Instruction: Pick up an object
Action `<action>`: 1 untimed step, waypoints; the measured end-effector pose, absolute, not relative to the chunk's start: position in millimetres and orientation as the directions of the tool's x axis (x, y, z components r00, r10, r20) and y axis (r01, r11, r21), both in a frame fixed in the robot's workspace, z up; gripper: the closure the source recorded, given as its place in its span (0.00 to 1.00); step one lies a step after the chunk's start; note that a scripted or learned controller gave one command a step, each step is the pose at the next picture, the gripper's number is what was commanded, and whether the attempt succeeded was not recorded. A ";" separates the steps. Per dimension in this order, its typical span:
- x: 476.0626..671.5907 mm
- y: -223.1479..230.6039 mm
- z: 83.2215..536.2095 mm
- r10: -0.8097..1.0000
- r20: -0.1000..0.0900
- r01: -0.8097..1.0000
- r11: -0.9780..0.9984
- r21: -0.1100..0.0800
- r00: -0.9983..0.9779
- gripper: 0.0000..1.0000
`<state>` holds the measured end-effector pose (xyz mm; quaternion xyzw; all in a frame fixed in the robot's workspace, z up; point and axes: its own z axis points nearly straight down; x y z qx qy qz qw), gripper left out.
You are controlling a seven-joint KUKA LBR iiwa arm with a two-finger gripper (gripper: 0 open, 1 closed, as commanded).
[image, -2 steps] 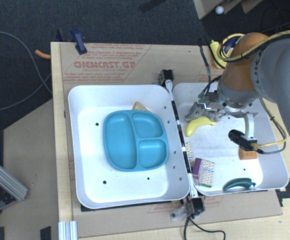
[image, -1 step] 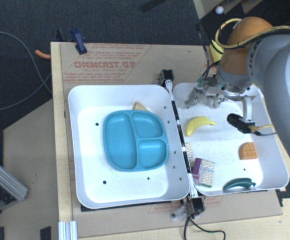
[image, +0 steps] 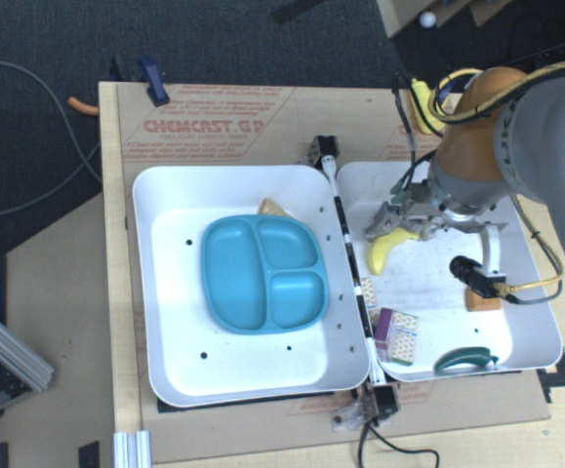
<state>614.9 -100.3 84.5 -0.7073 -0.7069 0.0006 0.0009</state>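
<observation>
A grey KUKA arm with an orange wrist band lowers its two-finger gripper (image: 401,220) into the right-hand shallow white bin (image: 531,305), toward 10 o'clock of that bin's floor, directly over the upper end of a curved yellow plastic banana (image: 384,253). The banana lies at about 9 o'clock in the bin, near the divider shared with the left-hand white bin (image: 165,261), and appears to rest on the bin floor rather than hang in the air. From this angle it cannot be told whether the gripper is open or closed, nor whether it touches the fruit.

Nothing is visibly lifted, so the pick appears to be at the approach or grasp stage; securing the banana and raising it clear seem to be what is left.

Also in the right bin are a small patterned purple-and-white box (image: 397,333) at 7 o'clock and a teal ring-shaped object (image: 464,361) at 6 o'clock. A light blue three-compartment plastic plate (image: 262,271) sits mid-floor in the left bin.
</observation>
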 end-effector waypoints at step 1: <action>615.6 -99.8 94.7 1.000 0.001 1.000 -0.001 0.000 0.001 1.00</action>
